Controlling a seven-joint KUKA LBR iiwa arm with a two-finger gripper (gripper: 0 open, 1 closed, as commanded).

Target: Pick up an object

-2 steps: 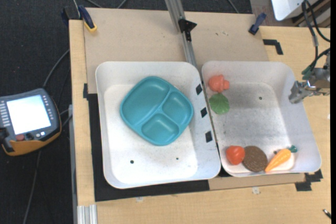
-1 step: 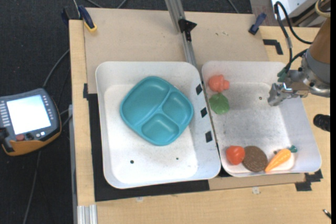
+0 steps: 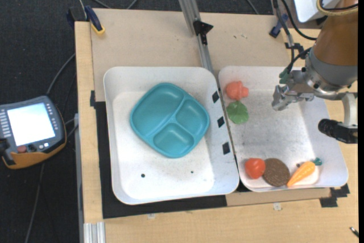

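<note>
The surface (image 3: 148, 37) carries two shallow white bins side by side. The left bin (image 3: 122, 179) holds a teal divided plate (image 3: 169, 119), tilted diagonally within it. The right bin (image 3: 335, 171) holds all the small things, and the arm (image 3: 335, 48) reaches over its upper right part. Its hand (image 3: 284, 97) hangs above bare bin floor with nothing between its parts; whether it is open or closed I cannot tell at this size.

Nearest candidates lie toward the left wall of this bin: an orange-red toy (image 3: 236, 90), with a green ball (image 3: 238, 113) just below it. Along the bottom edge (well apart from the hand) sit a brown disc (image 3: 276, 172), a carrot (image 3: 302, 173) lying slanted, and a red tomato (image 3: 255, 167). A sideways reach toward the orange-red toy looks the shortest move.
</note>
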